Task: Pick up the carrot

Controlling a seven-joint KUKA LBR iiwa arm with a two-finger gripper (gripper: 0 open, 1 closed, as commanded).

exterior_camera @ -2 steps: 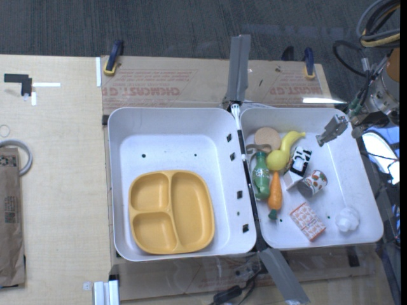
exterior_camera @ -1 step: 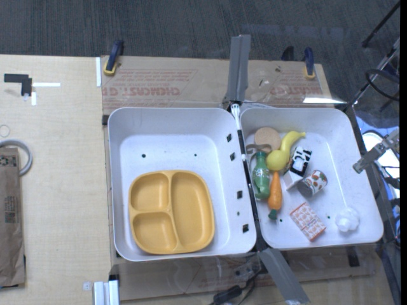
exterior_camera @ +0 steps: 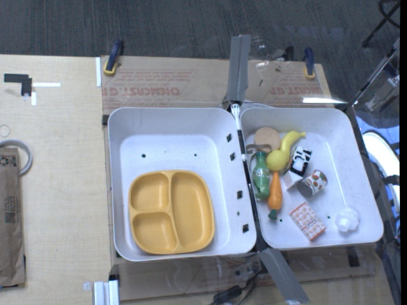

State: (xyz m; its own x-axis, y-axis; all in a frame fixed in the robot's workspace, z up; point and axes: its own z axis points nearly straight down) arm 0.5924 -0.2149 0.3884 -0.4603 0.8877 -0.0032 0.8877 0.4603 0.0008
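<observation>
So I judge I am at the very start: the carrot [exterior_camera: 275, 192] lies untouched in the right bin [exterior_camera: 356, 224], near its left wall, orange body pointing up the frame and green tip toward the front. As for the tool, I cannot tell whether it is apart or together.

It is crowded there. A green bottle [exterior_camera: 261, 173] touches the carrot on its left, and a yellow banana [exterior_camera: 284, 152] sits just above it. The next move, as I judge it, calls for a descent over the orange body, with the closing line set across it, clear of the bottle.

My count: two bins, one carrot, one bottle, one banana, one tan disc [exterior_camera: 267, 136], one black-and-white block [exterior_camera: 301, 159], one small can [exterior_camera: 315, 182], one red packet [exterior_camera: 308, 221], one clear cup [exterior_camera: 347, 219]. One yellow tray [exterior_camera: 171, 211] with three compartments lies in the left bin [exterior_camera: 127, 129].
</observation>
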